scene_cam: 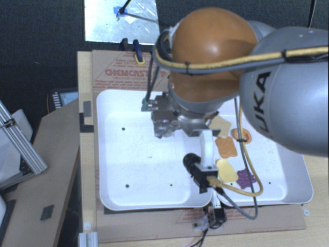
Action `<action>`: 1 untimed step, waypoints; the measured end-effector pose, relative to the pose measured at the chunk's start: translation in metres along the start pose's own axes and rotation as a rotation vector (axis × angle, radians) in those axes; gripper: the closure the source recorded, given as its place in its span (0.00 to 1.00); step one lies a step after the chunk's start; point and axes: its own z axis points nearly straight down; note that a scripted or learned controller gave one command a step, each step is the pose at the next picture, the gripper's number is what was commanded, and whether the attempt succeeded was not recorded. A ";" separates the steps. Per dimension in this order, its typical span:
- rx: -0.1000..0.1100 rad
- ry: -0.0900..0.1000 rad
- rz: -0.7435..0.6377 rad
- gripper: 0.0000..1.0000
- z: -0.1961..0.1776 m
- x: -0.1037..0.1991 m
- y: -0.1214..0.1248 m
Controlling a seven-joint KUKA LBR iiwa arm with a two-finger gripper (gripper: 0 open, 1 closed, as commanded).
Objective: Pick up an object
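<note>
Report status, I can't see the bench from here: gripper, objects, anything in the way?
Gripper low over left bin, fingers unclear. Small objects clustered in right bin, none seen held. Arm covers bin divider.

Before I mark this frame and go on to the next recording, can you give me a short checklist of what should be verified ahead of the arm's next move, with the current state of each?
1. Gripper position: low over the left bin, near the divider between the bins. Ok.
2. Finger state: hidden beneath the wrist. Cannot tell.
3. Object held: nothing visible between the fingers. Cannot tell.
4. Targets available: an orange piece, a yellow piece and a purple piece lie in the right bin. Ok.
5. Gripper over a target: the pieces lie to its right, apart from it. Not ok.
6. Cable: it loops down across the right bin beside the pieces and could snag. Not ok.
</note>
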 end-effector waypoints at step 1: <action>0.009 -0.004 0.005 1.00 0.240 0.028 0.026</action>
